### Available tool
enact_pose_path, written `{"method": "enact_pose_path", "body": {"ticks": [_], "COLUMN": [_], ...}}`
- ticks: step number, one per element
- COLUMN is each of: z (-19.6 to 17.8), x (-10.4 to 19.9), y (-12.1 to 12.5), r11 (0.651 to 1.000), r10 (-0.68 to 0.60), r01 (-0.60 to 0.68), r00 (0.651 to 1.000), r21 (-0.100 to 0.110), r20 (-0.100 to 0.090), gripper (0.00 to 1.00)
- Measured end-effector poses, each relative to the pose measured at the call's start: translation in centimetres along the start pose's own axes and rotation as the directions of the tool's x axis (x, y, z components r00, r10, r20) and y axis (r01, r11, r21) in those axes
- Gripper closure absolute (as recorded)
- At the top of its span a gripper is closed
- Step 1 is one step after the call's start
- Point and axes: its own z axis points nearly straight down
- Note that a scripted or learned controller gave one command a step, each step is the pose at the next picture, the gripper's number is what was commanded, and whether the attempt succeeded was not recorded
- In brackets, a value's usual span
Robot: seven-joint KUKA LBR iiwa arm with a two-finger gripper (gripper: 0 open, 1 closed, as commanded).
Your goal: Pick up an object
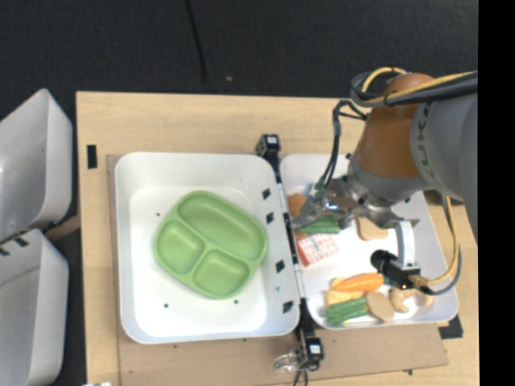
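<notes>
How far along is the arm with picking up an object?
Done: the gripper is down in the right white bin, over the green item and red-and-white packet. In hand: nothing visibly between its fingers. Left: grasp and lift. The green divided plate sits in the left bin.

Single fixed camera above bench [201, 111], looking down aslant, both bins framed, arm [410, 143] entering right.

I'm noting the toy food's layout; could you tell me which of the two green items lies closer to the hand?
The green piece directly beneath the hand, above the red-and-white packet; the other green piece lies at the bin's near edge.
</notes>
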Motion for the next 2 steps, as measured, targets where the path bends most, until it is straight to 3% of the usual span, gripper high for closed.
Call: {"method": "enact_pose_path", "body": {"ticks": [1,2], "z": [-7.0,-11.9], "x": [8.0,4.8], "y": [0.8,-3.9], "r11": [1.000,1.000], "r10": [-0.001,0.011], "r01": [0.001,-0.011], "r00": [1.000,1.000], "r21": [0.003,0.007], "r20": [-0.003,0.001], "gripper": [1.00,1.00]}}
